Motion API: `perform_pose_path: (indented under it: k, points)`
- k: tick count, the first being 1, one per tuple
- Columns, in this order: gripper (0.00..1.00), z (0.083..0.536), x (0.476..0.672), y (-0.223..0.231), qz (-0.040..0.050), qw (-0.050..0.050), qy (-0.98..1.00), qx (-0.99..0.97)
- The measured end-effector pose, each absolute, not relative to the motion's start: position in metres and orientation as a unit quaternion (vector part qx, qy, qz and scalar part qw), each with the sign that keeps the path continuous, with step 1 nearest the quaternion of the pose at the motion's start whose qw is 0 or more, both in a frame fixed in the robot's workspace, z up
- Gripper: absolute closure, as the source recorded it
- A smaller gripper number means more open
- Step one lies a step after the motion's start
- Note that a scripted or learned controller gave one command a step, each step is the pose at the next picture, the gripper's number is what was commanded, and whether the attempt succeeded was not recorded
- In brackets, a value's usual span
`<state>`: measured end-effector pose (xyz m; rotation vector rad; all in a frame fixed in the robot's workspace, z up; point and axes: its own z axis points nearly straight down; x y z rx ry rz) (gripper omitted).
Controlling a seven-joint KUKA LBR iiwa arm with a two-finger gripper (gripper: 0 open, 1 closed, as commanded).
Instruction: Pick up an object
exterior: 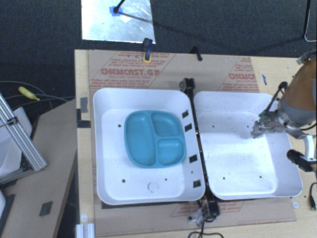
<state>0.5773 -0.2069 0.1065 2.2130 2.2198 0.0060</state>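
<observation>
A blue divided plate (152, 139) lies flat in the middle of the left bin (106, 108). A small pale round disc (152, 186) rests on that bin's floor, just in front of the plate. My gripper (257, 129) hangs low over the right bin (237, 182), near its right side and far from the plate. The tip is small and dark against the white floor, and I see nothing held in it.
Black clips (190, 129) run along the seam between the two bins. The arm's orange band (303, 90) and grey wrist overhang the right bin's right rim. Brown cardboard (133, 71) lies under both bins, and cables (208, 217) trail at the front.
</observation>
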Motion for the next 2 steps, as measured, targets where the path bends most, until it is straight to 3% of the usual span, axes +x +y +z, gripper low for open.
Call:
perform_pose_path:
  k: [1,2]
  points:
    - [1.0,0.117,0.578,-0.207,0.0028,0.005,0.709,0.706]
    - [1.0,0.083,0.526,-0.207,-0.0006,-0.001,0.707,0.708]
